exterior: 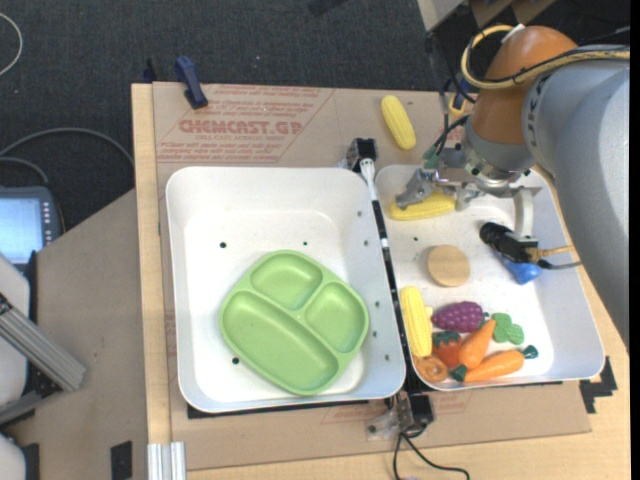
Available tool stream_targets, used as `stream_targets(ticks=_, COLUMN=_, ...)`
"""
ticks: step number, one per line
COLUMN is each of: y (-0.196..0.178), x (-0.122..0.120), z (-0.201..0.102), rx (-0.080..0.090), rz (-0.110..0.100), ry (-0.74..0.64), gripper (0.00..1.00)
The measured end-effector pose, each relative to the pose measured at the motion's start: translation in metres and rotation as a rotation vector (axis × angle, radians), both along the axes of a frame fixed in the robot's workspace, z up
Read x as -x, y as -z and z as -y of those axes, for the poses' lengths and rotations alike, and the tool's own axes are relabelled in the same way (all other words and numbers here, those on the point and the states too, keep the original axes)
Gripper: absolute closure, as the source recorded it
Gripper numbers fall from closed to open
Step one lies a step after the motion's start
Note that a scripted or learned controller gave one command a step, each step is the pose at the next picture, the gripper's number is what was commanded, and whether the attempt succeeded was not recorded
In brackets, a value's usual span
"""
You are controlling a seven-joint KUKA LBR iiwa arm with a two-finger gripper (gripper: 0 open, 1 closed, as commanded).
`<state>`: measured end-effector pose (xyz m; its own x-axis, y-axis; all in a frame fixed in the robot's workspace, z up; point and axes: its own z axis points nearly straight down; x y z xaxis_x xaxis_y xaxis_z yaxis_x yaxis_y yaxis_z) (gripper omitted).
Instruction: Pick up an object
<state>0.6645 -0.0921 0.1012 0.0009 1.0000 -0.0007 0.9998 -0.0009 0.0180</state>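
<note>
A curved yellow piece (424, 208), perhaps a toy banana, lies in the far left corner of the right bin (556, 313), close to the wall that this bin shares with its neighbour. The gripper (430, 190) is directly above it and seems to touch its upper side, with the grey arm (585, 118) and its orange band coming in from the right. From this slanted angle I cannot tell whether the gripper is clamped on the yellow piece or loose over it. Nearer the camera in the same bin, a round tan disc (448, 265) sits alone on the white floor, well apart from the yellow piece. Along the near edge of the bin is a crowded cluster. A yellow corn cob (415, 320) lies by the left wall, and a bunch of purple grapes (458, 315) is just beside it. Two orange carrots (493, 366) slant across each other, and small red and green pieces are tucked between them. The left bin (190, 258) holds a light green divided plate (293, 320) with three compartments, set toward the near right corner and lying flat. Both bins rest on a cardboard-covered surface (250, 133) printed with red lettering. On that cardboard beyond the right bin lies a second yellow corn cob (398, 122), outside both bins. A blue clamp (190, 81) grips the far left edge of the cardboard.
</note>
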Motion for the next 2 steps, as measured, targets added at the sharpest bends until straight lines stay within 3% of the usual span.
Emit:
stream_targets(ticks=1, y=-0.024, x=0.025, z=0.073, rx=0.005, rz=-0.014, ry=0.005, gripper=0.00)
stream_targets(ticks=2, y=0.005, x=-0.003, z=0.026, rx=0.002, rz=-0.022, ry=-0.005, gripper=0.00)
